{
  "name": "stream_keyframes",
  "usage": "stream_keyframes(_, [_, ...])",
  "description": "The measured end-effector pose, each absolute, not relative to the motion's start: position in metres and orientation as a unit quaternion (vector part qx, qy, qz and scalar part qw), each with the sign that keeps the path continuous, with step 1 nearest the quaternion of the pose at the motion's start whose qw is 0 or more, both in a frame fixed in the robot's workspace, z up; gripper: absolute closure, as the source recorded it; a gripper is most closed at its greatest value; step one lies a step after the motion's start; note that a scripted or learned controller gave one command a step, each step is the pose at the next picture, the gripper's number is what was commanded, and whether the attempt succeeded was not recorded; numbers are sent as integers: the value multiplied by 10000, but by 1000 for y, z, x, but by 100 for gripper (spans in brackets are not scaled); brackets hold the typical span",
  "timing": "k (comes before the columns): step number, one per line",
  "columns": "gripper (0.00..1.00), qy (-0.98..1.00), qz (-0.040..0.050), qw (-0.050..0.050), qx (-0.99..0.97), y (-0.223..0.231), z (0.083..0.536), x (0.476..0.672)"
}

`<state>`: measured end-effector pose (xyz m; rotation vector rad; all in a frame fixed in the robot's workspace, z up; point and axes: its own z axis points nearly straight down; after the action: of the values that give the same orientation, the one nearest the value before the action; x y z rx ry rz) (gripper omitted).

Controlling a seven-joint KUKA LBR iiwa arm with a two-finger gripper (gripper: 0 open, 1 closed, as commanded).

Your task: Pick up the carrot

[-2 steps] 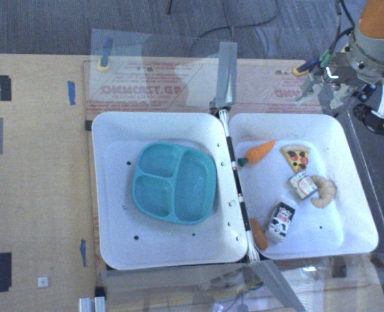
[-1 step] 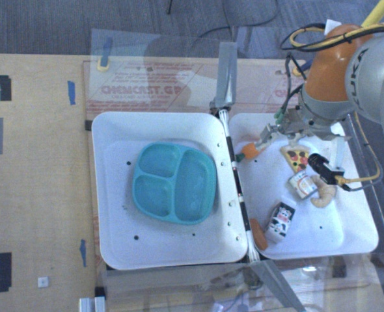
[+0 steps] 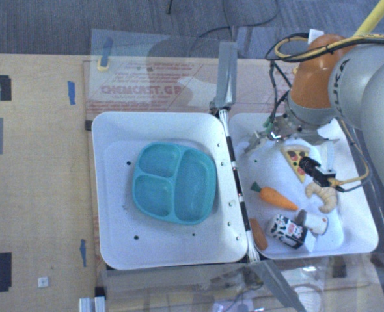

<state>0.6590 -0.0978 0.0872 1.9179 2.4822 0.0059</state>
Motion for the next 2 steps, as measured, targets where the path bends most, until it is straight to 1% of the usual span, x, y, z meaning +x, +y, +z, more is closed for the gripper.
stream_keyframes(1, [0, 8038, -1, -13, 5949, -112, 169, 569])
stream_keyframes(2, [0, 8587, 27, 39, 5124, -105, 88, 547])
